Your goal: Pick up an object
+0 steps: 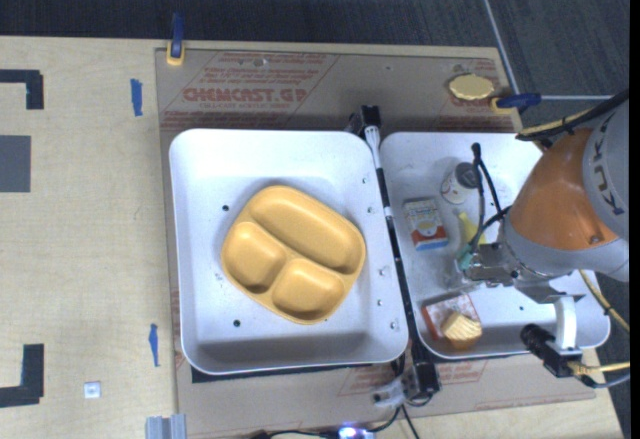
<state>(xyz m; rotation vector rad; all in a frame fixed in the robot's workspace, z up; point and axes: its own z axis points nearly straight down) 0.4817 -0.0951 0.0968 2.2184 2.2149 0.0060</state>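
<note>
The bagged snack (459, 325) lies at the lower edge of the right bin (590, 332) — likely light, crinkly and slippery; best pinched across its middle. Above it sit a small carton (424, 221) and a bottle (461, 184). The pincer (478, 267) hovers just above — I cannot tell its state.

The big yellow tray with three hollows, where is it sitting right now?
The yellow tray lies in the middle of the left bin, across the divider from the right bin, where the arm is reaching.
</note>
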